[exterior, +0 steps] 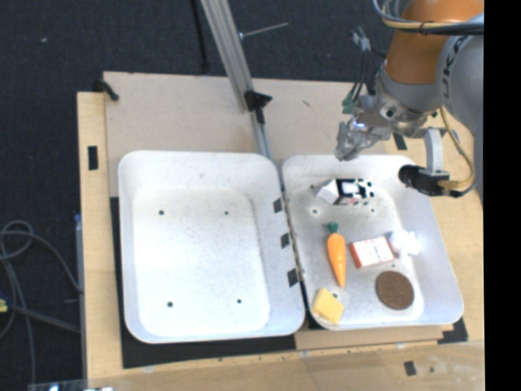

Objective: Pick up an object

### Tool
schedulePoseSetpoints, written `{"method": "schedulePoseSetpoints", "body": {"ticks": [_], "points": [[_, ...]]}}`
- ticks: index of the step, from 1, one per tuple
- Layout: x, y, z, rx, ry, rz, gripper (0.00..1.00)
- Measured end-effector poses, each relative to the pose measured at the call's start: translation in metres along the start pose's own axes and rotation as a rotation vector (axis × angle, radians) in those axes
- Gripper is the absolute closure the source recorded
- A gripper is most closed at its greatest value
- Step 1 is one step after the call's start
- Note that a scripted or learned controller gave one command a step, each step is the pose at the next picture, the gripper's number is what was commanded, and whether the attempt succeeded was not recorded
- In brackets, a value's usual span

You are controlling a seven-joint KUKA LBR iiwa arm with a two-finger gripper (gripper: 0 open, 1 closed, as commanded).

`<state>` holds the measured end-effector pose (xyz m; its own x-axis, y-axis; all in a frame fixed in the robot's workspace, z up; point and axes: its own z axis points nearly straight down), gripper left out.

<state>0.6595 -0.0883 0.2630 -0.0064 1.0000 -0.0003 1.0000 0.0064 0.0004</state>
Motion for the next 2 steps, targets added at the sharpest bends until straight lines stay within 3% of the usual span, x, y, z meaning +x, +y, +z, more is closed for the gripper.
{"method": "schedulePoseSetpoints", "body": {"ticks": [2], "points": [[0.097,-0.019,0.005,0.0,0.0,0.001,1.0]]}}
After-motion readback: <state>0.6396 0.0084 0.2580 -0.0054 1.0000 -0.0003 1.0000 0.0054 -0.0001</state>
